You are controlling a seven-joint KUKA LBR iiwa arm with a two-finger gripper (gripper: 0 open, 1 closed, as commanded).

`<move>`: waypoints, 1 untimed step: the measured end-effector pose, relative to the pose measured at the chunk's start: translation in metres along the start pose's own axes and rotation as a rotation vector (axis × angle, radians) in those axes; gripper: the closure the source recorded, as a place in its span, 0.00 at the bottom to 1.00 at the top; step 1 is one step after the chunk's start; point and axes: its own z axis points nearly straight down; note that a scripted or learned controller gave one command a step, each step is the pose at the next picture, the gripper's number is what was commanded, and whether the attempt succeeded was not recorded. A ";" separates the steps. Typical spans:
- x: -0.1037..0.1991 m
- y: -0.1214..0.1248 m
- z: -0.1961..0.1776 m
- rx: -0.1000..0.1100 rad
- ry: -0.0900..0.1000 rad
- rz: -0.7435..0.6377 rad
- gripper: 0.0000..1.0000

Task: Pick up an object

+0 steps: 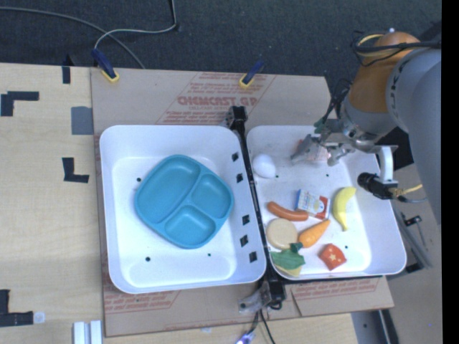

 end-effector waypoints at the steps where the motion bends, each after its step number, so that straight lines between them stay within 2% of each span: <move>1: -0.071 -0.041 0.023 0.004 0.000 0.002 0.00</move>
